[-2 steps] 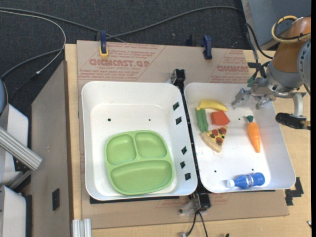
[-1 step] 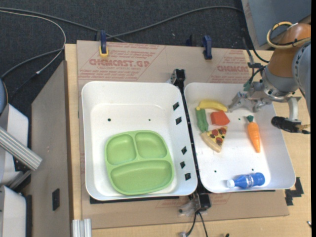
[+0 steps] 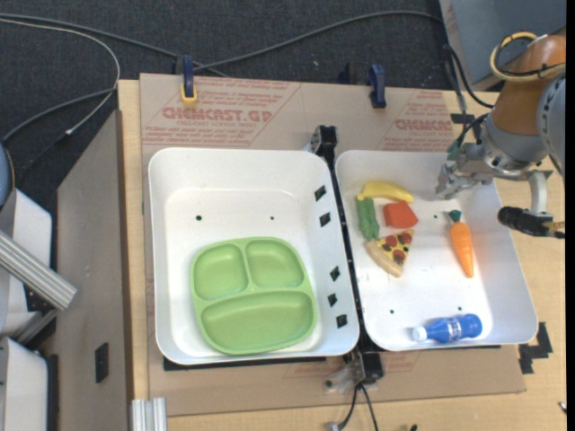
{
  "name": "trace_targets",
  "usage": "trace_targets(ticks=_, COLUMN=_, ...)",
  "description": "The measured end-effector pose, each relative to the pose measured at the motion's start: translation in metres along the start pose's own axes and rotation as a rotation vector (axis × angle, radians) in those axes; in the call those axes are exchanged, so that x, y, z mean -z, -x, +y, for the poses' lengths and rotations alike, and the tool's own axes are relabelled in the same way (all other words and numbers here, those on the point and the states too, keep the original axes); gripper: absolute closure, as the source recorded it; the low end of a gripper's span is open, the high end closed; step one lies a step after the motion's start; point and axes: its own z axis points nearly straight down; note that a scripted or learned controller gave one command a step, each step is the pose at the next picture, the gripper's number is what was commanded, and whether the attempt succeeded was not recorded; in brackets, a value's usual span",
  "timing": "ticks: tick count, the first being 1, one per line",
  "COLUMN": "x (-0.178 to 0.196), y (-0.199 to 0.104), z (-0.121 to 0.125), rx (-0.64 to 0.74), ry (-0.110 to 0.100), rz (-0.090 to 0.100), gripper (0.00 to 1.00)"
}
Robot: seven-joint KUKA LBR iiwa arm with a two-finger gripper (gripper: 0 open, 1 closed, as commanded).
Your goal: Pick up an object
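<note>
You have nothing lifted yet: the gripper (image 3: 452, 180) hovers over the right bin (image 3: 512, 277) above the carrot (image 3: 462, 247), and I cannot tell its state

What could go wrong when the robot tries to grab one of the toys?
1. The banana, green vegetable, red piece and pizza slice lie bunched together, so a grab there might nudge or catch two at once.
2. The blue bottle lies on its side near the bin's rim; it could roll away.
3. The gripper is near the bin's far edge, closest to the carrot, and might bump the wall.
</note>
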Motion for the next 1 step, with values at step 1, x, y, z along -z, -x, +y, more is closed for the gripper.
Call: trace_targets(ticks=1, x=0.0645, y=0.0027, z=0.0072, rx=-0.002, ry=0.008, rz=-0.002, gripper=1.00)
